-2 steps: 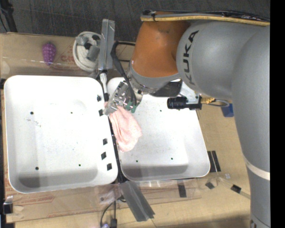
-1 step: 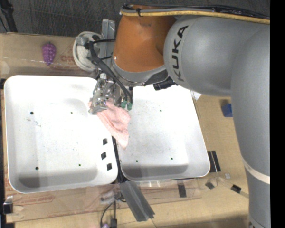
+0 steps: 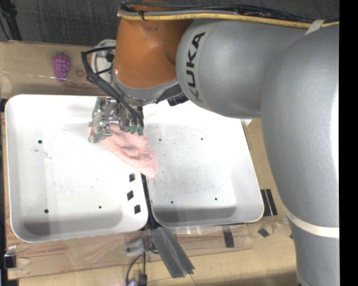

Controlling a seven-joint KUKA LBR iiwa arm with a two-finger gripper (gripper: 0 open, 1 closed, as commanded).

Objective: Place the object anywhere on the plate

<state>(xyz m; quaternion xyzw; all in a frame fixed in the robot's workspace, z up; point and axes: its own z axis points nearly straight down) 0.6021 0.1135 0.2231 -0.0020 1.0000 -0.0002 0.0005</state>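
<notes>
Bench (image 3: 30,64) of brown board bears two white bins (image 3: 59,183); claw (image 3: 116,123) clamped on pink cloth (image 3: 133,152).

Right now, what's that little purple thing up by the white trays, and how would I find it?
Start at the left white bin and look past its far left corner, onto the brown bench. There sits a small purple grape-like cluster, alone, the only purple item.

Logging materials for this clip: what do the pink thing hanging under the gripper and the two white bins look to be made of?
The limp pink object looks like soft cloth or rubbery material: it droops in folds, matte; which one is unclear. The left white bin and right white bin look like moulded plastic: smooth, rounded corners, faint sheen.
</notes>
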